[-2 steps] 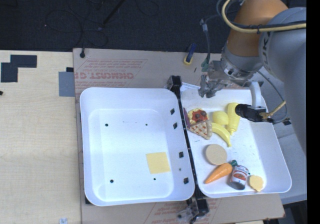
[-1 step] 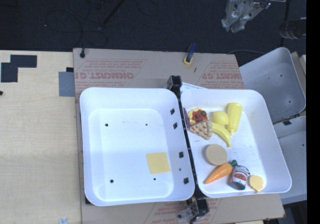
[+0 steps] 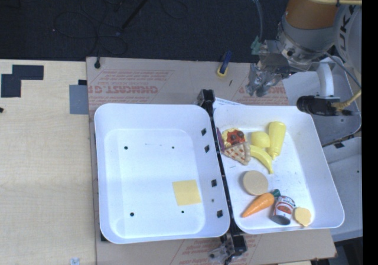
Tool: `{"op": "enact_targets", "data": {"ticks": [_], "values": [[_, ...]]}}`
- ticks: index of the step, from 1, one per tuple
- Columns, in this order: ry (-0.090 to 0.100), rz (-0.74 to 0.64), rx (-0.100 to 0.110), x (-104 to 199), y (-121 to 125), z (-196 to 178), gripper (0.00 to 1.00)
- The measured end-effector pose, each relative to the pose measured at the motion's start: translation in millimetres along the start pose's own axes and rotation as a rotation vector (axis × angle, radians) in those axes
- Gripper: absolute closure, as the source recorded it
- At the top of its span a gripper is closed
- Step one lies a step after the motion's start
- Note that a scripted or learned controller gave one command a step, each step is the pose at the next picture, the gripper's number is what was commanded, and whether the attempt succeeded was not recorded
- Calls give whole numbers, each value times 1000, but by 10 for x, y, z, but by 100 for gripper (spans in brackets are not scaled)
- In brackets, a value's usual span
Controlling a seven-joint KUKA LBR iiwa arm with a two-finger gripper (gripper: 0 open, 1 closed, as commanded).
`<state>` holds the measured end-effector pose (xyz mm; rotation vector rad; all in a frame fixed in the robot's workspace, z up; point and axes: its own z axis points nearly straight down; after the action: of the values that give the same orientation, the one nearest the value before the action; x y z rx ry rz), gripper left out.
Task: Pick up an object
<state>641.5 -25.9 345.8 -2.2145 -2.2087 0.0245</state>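
The left bin (image 3: 112,140) held a yellow cheese slice (image 3: 186,192) near its front right corner; the right bin (image 3: 322,199) held a yellow bottle (image 3: 276,136), waffle (image 3: 236,150), carrot (image 3: 258,204) and round cracker (image 3: 255,182); the hand (image 3: 261,85) hung above the worktop's (image 3: 47,157) back edge, its grip state impossible to tell.

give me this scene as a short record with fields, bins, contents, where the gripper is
left bin: one flat yellow square
right bin: waffle piece, yellow items, tan disc, carrot, small jar, yellow round piece
gripper: above the cardboard behind the right bin, over none of the objects
held object: none seen
task state: pick not yet made
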Motion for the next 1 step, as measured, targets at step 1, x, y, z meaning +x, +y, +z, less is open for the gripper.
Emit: {"op": "enact_targets", "data": {"ticks": [1], "values": [[2,-8,-34,412,-4,-1467,100]]}}
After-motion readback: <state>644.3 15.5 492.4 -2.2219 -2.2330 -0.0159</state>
